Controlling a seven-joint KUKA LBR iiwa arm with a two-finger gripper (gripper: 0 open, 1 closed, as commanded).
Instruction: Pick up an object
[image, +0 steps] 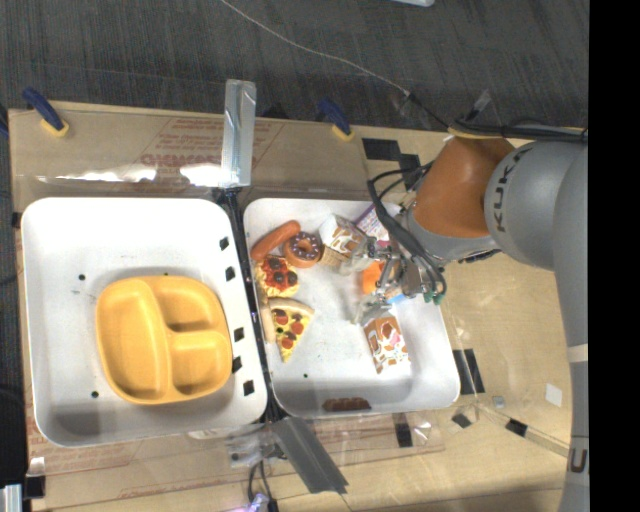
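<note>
While the snack packet lay nearest us in the right bin, we judged a straight descent with centred fingers best. We could not tell the gripper opening. Farther back, the arm reached in from the right, wrist bent downward.

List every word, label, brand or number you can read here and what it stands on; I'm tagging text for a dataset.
Nothing can be quoted with confidence.
Red lettering on the clear sheet behind the bins: blurred and seemingly upside down, unreadable.
Printed snack packet in the right bin: print too small.
Wrapped snack near the donut: too small.
Grey arm: dark marking by the orange band, illegible.
</note>
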